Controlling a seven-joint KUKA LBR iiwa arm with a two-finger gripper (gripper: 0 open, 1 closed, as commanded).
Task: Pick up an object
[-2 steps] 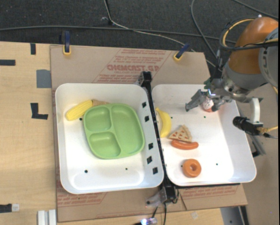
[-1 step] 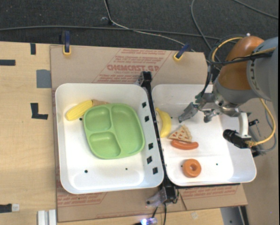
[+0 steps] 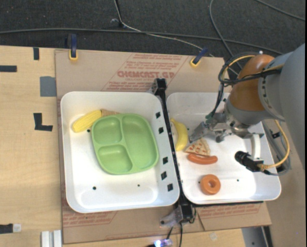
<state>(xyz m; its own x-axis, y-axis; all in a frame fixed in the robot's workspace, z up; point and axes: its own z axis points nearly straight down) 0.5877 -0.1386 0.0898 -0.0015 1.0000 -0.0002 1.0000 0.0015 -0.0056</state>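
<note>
My gripper [image 3: 200, 133] hangs low in the right bin [image 3: 194, 103], its dark fingers pointing left, just above a pizza slice [image 3: 198, 148] and right of a yellow banana [image 3: 180, 134]. No thing shows between the fingers. A red hot dog [image 3: 202, 159] lies just below the pizza slice, and an orange donut [image 3: 211, 183] sits near the bin's front. In the left bin [image 3: 112, 197] a green divided plate [image 3: 124, 143] lies in the middle, with a yellow corn cob [image 3: 86, 121] at its upper left.
A black divider [image 3: 166, 138] runs between the two bins. The grey arm with its orange band [image 3: 251, 84] covers the right bin's far right side. Cables cross the dark floor behind the bench.
</note>
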